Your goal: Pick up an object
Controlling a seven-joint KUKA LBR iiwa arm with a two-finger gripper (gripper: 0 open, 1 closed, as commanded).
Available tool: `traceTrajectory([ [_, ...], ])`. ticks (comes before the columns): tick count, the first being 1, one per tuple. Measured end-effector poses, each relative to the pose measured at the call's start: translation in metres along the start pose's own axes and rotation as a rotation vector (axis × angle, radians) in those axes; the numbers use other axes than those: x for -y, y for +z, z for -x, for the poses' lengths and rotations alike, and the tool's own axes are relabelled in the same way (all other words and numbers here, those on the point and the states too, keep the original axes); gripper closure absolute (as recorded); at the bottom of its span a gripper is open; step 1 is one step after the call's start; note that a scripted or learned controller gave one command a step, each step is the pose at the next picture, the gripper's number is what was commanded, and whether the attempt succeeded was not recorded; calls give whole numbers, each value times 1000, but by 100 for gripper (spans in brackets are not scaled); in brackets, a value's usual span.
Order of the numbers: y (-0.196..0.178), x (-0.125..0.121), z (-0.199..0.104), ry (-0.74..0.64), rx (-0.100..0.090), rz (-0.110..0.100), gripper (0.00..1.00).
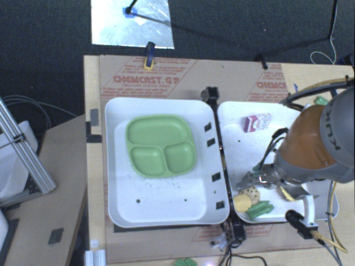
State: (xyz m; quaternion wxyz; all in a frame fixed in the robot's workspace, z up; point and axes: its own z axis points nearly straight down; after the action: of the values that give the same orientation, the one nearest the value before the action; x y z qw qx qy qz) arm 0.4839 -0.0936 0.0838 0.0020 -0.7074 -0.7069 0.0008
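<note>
A robotics lab is showing here: two white bins (166, 215) are sitting on a cardboard-covered worktop (183, 76), cables (33, 107) are trailing over dark carpet (44, 37), and aluminium framing (22, 148) is standing beyond the worktop's left edge.

Gripper (250, 178) hovers in the right bin (236, 121) above a green object (259, 209).

"CHEMCAST G P" printed on the brown sheet (166, 73).

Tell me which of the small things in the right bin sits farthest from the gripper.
The small purple and white carton, alone near the right bin's far edge. The green piece and yellow piece lie together at the near edge, just below the gripper.
</note>
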Motion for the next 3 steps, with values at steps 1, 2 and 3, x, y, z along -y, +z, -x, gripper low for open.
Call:
traceTrajectory([
  [1, -12, -5, 1, -1, 4, 11, 100],
  [2, -106, -10, -76, -14, -2, 15, 100],
  [3, -101, -8, -71, -3, 1, 6, 0],
])
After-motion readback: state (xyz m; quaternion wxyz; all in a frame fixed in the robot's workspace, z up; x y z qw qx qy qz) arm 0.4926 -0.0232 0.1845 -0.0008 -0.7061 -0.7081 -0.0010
